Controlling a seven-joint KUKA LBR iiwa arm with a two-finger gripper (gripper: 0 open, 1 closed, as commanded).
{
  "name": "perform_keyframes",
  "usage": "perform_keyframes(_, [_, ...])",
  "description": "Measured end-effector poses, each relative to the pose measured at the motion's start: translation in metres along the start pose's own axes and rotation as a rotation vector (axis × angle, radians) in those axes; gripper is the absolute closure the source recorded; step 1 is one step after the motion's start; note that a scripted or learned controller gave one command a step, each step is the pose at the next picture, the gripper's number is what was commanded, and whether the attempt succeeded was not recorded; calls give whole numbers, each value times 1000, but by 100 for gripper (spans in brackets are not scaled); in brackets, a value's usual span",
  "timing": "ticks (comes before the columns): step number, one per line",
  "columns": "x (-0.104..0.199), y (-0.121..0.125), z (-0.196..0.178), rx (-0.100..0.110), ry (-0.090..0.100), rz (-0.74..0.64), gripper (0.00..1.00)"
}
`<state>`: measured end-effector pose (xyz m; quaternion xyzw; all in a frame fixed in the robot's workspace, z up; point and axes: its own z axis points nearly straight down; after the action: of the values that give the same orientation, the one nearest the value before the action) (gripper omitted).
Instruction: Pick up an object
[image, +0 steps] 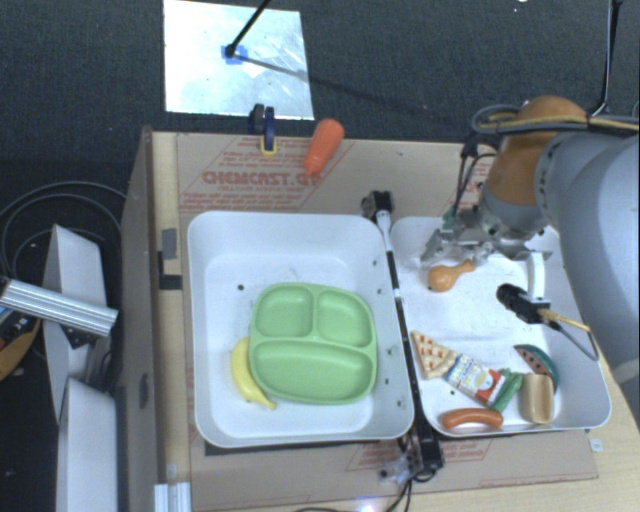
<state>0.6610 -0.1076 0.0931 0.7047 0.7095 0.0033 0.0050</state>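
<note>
Worktop (230, 170): bears two bins.
Claw (463, 247): over a bin (480, 318), just above drumstick (450, 274), likely placed for grasp.
Claw opening: cannot tell.

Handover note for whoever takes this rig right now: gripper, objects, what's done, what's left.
Gripper: low at the far end of the right bin; no hold can be confirmed.
Objects: orange drumstick toy lies just beside the gripper. Pizza slice, watermelon slice and sausage sit at the bin's near end. Left bin has a green plate with a banana against it. Carrot lies outside both bins.
Done: arm is down near the drumstick.
Left: secure a grasp and lift.
</note>
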Motion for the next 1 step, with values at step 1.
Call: perform_keyframes(1, [21,12,4,-2,-3,0,0])
